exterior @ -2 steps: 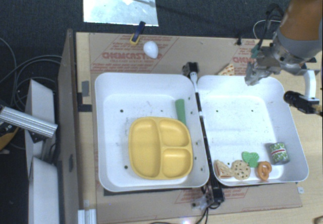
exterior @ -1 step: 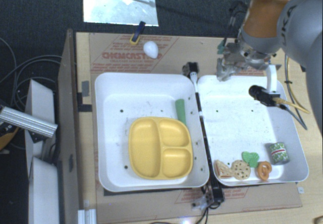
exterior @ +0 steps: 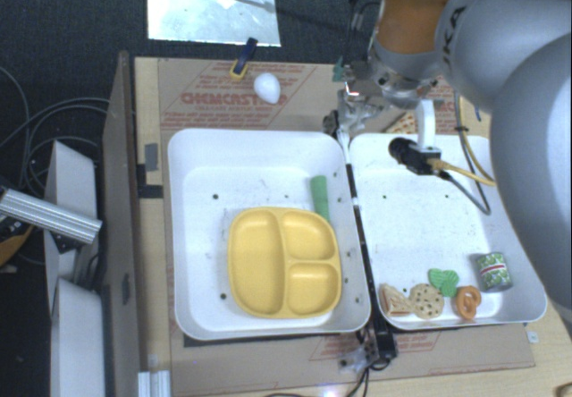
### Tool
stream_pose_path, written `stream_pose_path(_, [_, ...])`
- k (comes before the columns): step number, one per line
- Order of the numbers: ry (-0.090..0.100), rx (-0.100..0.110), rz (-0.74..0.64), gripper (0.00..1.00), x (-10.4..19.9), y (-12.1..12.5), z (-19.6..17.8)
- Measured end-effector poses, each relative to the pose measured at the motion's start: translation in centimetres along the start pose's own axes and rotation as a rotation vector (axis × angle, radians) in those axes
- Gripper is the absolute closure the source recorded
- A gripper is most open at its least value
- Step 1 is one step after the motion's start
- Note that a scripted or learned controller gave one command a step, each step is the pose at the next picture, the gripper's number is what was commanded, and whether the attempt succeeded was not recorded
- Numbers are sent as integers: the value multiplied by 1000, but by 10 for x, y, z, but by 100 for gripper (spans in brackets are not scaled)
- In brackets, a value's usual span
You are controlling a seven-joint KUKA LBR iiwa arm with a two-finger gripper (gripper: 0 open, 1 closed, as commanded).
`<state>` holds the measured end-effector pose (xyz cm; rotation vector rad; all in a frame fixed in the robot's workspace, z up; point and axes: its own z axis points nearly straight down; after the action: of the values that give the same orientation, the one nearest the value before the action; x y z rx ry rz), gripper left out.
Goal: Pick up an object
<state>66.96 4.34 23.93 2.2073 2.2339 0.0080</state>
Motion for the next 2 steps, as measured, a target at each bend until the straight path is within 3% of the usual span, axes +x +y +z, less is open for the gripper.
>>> stream_pose_path(1, [1,3,0,100,82,-4,19])
stream_pose_path(2, [0,3,3,100,135,-7,37])
